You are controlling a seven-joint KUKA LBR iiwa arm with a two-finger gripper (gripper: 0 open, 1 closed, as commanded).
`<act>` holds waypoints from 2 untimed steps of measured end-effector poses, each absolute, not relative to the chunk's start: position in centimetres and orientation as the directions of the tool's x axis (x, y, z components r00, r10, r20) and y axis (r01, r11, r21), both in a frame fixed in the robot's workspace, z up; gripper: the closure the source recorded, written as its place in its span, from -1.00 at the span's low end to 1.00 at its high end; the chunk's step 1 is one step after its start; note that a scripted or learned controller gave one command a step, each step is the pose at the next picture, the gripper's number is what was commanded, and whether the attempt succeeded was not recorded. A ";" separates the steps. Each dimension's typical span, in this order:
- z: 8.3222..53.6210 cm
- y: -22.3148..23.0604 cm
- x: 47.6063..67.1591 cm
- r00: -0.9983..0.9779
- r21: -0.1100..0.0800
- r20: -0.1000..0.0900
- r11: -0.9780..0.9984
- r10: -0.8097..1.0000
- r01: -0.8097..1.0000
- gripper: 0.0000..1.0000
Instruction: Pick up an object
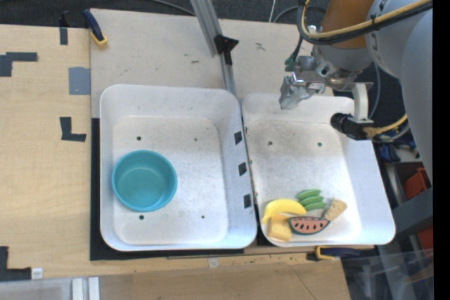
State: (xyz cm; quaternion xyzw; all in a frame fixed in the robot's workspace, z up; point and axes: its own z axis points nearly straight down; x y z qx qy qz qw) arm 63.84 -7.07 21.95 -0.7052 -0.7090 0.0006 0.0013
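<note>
bins come first, being the biggest things under me: the left bin (126, 98) carries a teal bowl (144, 180) in its near-left part, and the right bin (365, 172) carries a small heap of toy food in its near corner. my arm (394, 17) reaches in from the right, orange band high up, and my gripper (292, 96) hangs over the far-left rim of the right bin, well apart from anything i could lift. whether my fingers are apart or together i cannot tell; nothing is between them.

in the heap, a yellow banana (283, 208) lies against a watermelon slice (309, 225), with a green pea pod (311, 197) and a tan piece (335, 209) just beside them.

my worry is the crowding: these pieces touch, so coming down on one could push the rest away or pinch two together. they also sit close to the near wall, and a finger could strike that rim and spoil the grasp.
</note>
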 end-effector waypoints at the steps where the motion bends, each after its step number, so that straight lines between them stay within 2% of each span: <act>1: 21.2 -2.2 62.1 -0.006 -0.004 0.001 0.006 1.000 1.000 1.00; 2: 22.6 3.2 61.1 -0.007 -0.001 0.002 0.007 1.000 1.000 1.00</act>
